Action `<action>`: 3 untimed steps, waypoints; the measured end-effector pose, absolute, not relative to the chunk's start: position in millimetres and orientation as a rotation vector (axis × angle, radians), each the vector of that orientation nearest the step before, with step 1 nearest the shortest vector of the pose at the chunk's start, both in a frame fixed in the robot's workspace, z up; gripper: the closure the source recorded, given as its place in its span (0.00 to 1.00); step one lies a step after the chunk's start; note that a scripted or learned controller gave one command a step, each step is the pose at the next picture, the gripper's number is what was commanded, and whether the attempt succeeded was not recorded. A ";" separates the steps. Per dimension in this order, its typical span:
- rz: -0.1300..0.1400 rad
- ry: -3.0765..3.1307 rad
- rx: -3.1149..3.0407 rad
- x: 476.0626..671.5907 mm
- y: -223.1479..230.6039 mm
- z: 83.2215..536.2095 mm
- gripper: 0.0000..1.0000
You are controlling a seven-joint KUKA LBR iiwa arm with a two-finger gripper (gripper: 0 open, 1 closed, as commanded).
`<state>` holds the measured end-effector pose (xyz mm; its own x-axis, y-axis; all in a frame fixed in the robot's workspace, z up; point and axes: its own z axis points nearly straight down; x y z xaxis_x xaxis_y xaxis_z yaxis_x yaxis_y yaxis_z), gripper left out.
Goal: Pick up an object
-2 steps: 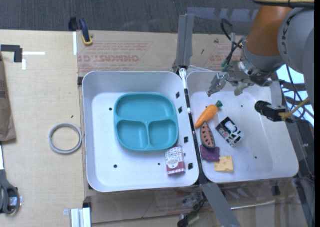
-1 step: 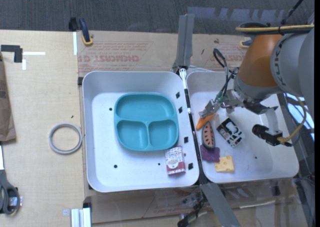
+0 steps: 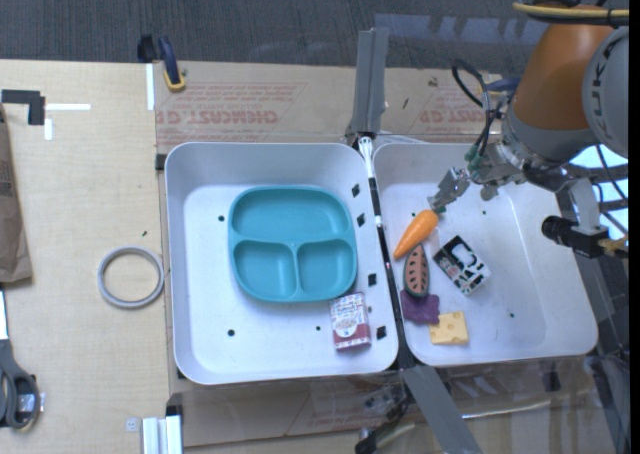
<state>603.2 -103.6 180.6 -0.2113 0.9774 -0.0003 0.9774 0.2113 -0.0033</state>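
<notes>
**Carrot just beneath my fingertips, right bin**

Carrot (image 3: 416, 232) lies tilted in the right bin (image 3: 540, 292), near its left wall, the green-tipped end pointing up toward my gripper (image 3: 449, 188). My fingers sit just above that end, close to it, with nothing between them that I can make out; whether they stand apart or together I cannot tell from this angle.

Below the carrot lies a watermelon slice (image 3: 416, 274), then a purple piece (image 3: 421, 307) and a yellow cheese wedge (image 3: 449, 328) near the bin's front edge. A small black-and-white box (image 3: 461, 264) rests just right of the watermelon slice.

Across the divider, the left bin (image 3: 200, 242) bears a teal divided plate (image 3: 293, 244) and a small red-and-white carton (image 3: 350, 322) by its front right corner. Out on the bench (image 3: 80, 192) to the left lies a grey tape ring (image 3: 131, 276).
</notes>
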 end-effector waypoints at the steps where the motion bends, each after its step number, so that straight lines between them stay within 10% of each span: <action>1: 0.004 -2.339 -2.093 555.1 -113.9 89.0 0.00; 2: 0.007 -2.332 -2.095 554.9 -115.4 95.0 1.00; 3: 0.011 -2.325 -2.097 554.4 -116.9 100.8 1.00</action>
<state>554.4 -116.9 100.8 -0.1028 0.9947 0.0034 0.9946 0.1029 -0.0128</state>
